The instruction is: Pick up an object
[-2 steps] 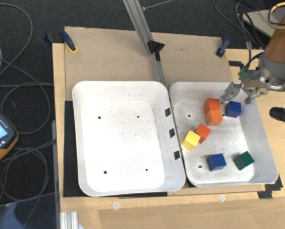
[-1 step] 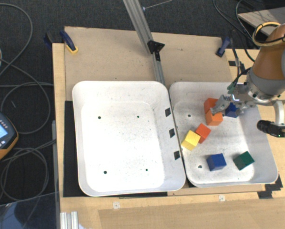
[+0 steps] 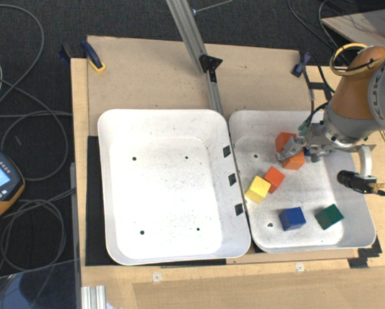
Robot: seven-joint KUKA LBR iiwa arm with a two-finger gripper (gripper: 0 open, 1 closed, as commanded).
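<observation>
Camera view: gripper [image 3: 294,150] down in right bin [image 3: 308,237], fingers astride an orange block [image 3: 288,149], matte and square-edged, seemingly gripped. Just below-left of jaws, orange cube [image 3: 274,177] touching yellow cube [image 3: 258,189]; farther below, blue cube [image 3: 292,218], green cube [image 3: 329,216].

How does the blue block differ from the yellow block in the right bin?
The blue block is blue, while the yellow block is yellow. The blue block lies apart from the other blocks, near the front rim of the right bin; the yellow block sits against an orange block, nearer the bin's left wall. The blue block is also farther from the gripper than the yellow block. Both are small cubes of similar size, resting on the bin floor.
</observation>
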